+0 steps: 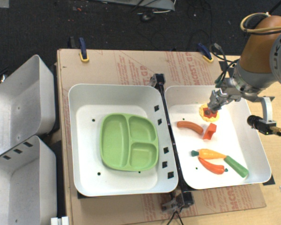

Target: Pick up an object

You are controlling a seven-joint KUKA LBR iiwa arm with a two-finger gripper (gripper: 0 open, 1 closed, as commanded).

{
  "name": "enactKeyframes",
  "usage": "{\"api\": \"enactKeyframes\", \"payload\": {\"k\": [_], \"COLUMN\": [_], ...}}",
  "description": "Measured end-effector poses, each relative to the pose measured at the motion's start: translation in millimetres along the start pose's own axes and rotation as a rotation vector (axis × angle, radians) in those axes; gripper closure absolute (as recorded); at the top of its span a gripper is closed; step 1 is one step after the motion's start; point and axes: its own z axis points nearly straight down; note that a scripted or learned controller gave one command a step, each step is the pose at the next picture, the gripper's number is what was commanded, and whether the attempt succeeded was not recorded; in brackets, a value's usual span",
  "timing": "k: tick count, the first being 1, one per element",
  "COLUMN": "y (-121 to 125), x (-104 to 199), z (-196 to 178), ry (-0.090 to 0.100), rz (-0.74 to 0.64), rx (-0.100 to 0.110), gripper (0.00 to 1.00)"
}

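One sausage [190, 126], seemingly left-right lengthwise.

Gripper [210, 109] down in right bin [257, 149], on a yellow-red item [209, 116]. Sausage [190, 126], red block [209, 131], peppers [210, 160], green piece [236, 167] nearby. Left bin [84, 139]: green divided plate [129, 142].

One fixed camera sits above the bench [112, 210], looking down at a slant from the near edge — far enough back to take in both bins, the left bin [79, 125] and right bin [255, 146], whole, with dark floor beyond. The arm [262, 50] enters from the right.
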Motion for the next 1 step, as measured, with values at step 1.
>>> {"api": "enactKeyframes", "payload": {"k": [1], "y": [-0.8], "x": [55.0], "z": [-16.0], "ry": [0.001], "rz": [-0.002], "rx": [-0.002], "gripper": [1.00]}}
